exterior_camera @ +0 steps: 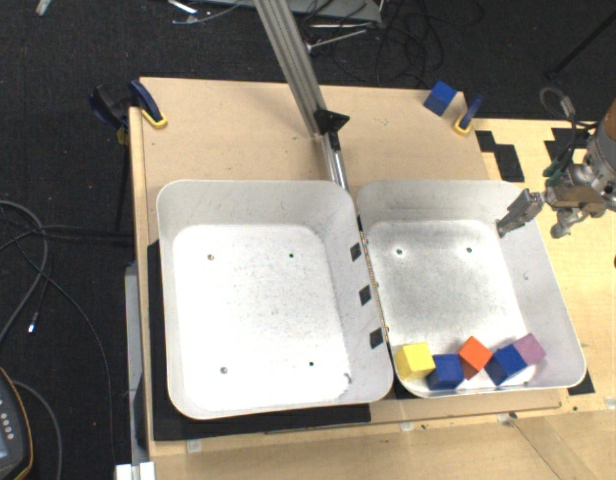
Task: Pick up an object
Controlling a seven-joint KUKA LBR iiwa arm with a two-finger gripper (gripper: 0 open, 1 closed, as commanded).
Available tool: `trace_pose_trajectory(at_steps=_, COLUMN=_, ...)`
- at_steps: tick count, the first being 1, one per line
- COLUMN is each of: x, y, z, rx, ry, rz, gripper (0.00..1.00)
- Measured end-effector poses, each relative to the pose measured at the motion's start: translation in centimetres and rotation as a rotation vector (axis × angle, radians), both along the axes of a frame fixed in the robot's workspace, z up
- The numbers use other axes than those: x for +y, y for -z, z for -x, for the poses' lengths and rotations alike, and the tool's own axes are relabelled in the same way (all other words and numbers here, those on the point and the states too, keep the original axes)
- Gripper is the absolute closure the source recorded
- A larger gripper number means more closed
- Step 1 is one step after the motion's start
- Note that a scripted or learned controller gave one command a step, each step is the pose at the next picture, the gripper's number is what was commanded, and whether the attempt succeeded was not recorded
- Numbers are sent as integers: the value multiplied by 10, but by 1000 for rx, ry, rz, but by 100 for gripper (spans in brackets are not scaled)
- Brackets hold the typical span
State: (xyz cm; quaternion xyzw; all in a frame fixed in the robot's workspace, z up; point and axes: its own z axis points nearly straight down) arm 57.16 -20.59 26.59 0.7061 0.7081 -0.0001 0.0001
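Observation:
Several small blocks lie along the near edge of the right bin [458, 258]: a yellow block [415, 358], a blue block [447, 371], an orange block [475, 354], a second blue block [507, 363] and a purple block [529, 348]. My gripper [539, 220] hangs at the right bin's far right rim, well away from the blocks. Its two fingers [515, 213] are spread apart with nothing between them.
The left bin [253, 298] sits beside the right one on the wooden bench. A blue block [441, 96] rests on the bench at the far right, next to a yellow-tipped clamp [464, 115]. A metal pole [293, 53] slants over the back.

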Motion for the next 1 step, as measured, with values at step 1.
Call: trace_pose_trajectory(at_steps=1, x=45, y=154, z=35, rx=8, ry=3, rz=-3, gripper=0)
